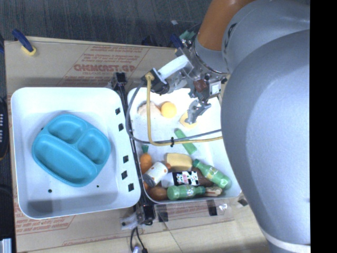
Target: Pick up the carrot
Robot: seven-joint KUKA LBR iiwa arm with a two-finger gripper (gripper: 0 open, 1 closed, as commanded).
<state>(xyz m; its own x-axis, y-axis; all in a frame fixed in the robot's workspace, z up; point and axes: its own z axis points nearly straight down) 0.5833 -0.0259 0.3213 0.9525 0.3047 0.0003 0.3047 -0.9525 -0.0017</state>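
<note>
The carrot (pixel 146 163) is a small orange piece with a green top. It lies by the left wall of the right bin (pixel 210 133), among the toy foods at the near end. My gripper (pixel 194 113) hangs over the far half of that bin, up and to the right of the carrot and well apart from it. It sits just above a yellow item (pixel 186 122). Nothing shows as held in the gripper.
A fried-egg toy (pixel 162 109) lies left of the gripper. Near the carrot crowd a white cup (pixel 156 171), a yellow wedge (pixel 179 160), green bottles (pixel 211 174) and a cow-print carton (pixel 185 178). A yellow cable (pixel 149 121) crosses the bin. The left bin (pixel 31 101) holds a blue divided plate (pixel 71 149).
</note>
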